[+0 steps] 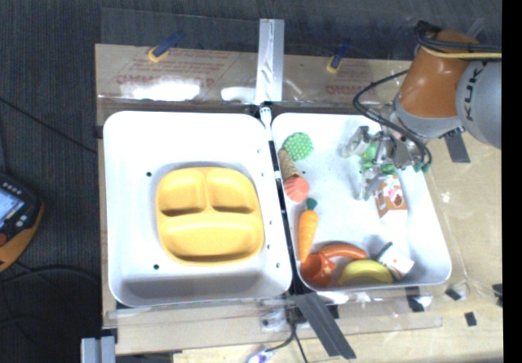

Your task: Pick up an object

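Gripper (369, 164) sits over the upper-right part of the right bin (432, 239), arm coming in from the right with the orange band (431, 82) above the wrist. Can't tell whether the gripper is apart or together, too much clutter at that spot. A small brown-and-white packet (391, 196) lies just below-right of the gripper, close to it, possibly touching; hard to say at this resolution. Other candidates are well apart from it: green ball (298, 144) and pink-tipped cone (291, 176) along the bin's left wall, carrot (307, 228) below those, red pepper-like piece (328, 262) and banana (364, 272) at the bottom edge. Left bin (130, 272) holds a yellow divided tray (210, 214).
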